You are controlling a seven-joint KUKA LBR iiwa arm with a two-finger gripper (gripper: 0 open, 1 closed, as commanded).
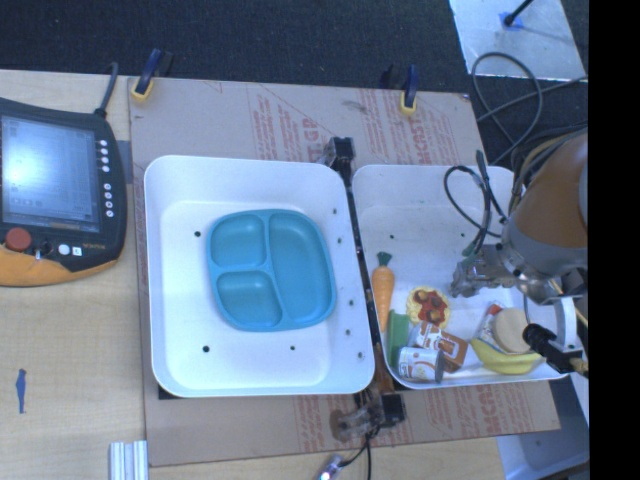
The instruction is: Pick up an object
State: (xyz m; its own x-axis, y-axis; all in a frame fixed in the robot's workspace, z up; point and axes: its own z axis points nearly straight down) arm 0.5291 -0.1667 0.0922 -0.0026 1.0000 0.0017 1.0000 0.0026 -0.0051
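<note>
The gripper hangs low in the right bin; whether it is open or closed I cannot tell. The toy food lies just below-left of it at lower right of frame: carrot, its long axis running up-down, and banana. The arm hides that bin's right side.

Teach pendant sits left on the wooden bench, screen lit, red button at its lower corner. Cardboard sheet under the bins, held by blue-yellow clamps at its far edge. Blue pen near front left.
</note>
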